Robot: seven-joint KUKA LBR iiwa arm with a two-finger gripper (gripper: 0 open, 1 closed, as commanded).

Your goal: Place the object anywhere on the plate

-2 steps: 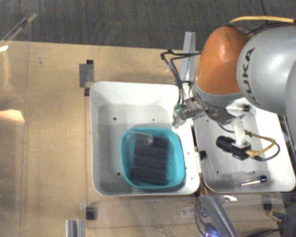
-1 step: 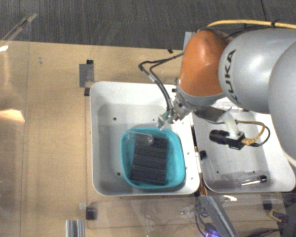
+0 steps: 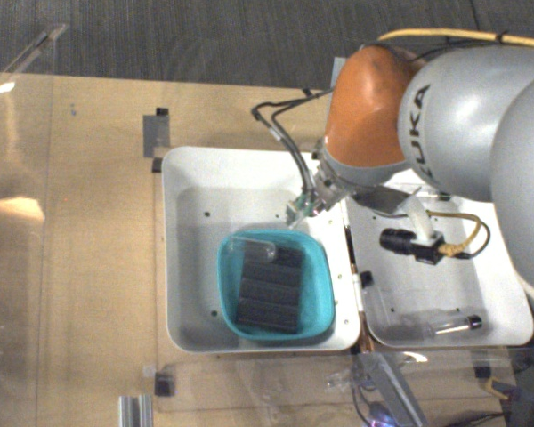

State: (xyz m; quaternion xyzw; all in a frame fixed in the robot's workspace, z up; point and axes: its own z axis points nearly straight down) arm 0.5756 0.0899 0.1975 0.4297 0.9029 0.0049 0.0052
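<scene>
Already the dark ridged object point(image 3: 270, 287) lies on the teal plate point(image 3: 319, 274) in the left bin point(image 3: 187, 238), at seven o'clock from the gripper point(image 3: 303, 206), its long axis running twelve to six.

You are seeing one readable marking: dark capital letters running lengthwise along the grey arm point(image 3: 467, 123) at the right of the scene, just beside its orange band point(image 3: 367, 109). The letters "UKA" are showing, part of the KUKA brand name.
</scene>
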